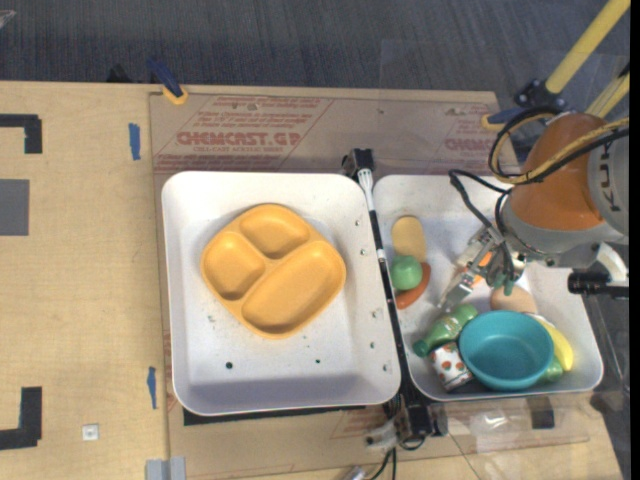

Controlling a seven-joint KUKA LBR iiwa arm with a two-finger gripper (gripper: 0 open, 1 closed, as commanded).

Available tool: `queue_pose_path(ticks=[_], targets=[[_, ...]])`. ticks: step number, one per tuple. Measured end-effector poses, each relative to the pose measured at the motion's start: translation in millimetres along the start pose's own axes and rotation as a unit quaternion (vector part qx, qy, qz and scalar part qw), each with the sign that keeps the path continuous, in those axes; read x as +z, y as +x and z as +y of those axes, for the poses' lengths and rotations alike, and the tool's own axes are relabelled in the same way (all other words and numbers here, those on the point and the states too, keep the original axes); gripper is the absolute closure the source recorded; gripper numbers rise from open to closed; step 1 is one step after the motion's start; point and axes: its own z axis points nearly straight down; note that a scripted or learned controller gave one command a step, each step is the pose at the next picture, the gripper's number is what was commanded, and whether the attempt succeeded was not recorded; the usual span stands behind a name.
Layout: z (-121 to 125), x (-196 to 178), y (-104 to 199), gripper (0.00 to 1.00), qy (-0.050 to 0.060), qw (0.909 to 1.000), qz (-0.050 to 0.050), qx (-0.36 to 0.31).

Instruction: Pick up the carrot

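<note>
The hand [487, 268] is seen low over the right bin [585, 368], reached in from the right under the orange-banded wrist, and whether it is spread or closed cannot be told at this slant; nothing can be made out as held in it. The carrot is hard to identify with certainty: an orange piece [418, 286] lying beside and partly under a green ball-like item [406, 271], left of the hand and near the bin's left wall, is judged the likeliest candidate, and it rests on the bin floor, apart from the hand. The task is therefore judged not yet accomplished: no grasp is shown, and the approach, the closing and the lift are all left to do. Around the hand, one peach-coloured rounded item [512, 298] is counted just beside it, one teal bowl [505, 350] in front, one yellow piece [560, 353] at the bowl's right rim, one green vegetable-like toy [445, 328], one small patterned cup [451, 366], and one tan oval item [408, 236] toward the back. In the left bin [190, 268] one yellow three-compartment plate [273, 268] is counted. Two white bins are carried by the counter [80, 268].
</note>
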Motion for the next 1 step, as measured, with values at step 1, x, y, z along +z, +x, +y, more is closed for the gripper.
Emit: queue_pose_path(ticks=[1], targets=[[2.1,-13.4,-2.9,1.0,-0.002,1.0,-0.005,-0.002]])
